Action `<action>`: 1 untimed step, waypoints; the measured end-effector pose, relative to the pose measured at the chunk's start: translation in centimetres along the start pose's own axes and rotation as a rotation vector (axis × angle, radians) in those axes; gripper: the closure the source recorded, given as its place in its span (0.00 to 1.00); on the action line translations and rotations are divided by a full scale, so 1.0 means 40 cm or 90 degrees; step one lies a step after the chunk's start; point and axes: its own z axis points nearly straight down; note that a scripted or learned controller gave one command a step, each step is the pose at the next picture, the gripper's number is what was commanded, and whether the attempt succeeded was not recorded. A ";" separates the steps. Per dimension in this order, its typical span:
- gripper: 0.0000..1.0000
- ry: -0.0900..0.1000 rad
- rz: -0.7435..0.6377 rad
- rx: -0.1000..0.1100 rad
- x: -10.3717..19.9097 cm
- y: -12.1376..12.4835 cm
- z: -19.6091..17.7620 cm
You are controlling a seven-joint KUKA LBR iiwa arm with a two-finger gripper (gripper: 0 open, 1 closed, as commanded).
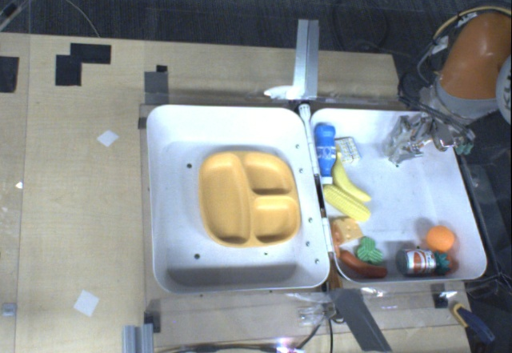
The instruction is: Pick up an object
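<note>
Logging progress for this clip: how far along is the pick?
Nothing looks picked yet. The gripper hangs over the right bin's upper part with no object between its fingers. The blue bottle, banana, orange and can lie in that bin. Descent, grasp and lift remain.

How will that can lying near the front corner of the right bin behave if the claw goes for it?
The can lies on its side, so it would probably roll if nudged. Its shiny curved wall looks stiff but may slip between fingers. The orange ball sits close beside it and the bin wall is near, so approach room looks tight.
</note>
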 end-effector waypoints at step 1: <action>1.00 -0.001 -0.259 0.001 -0.013 -0.008 -0.007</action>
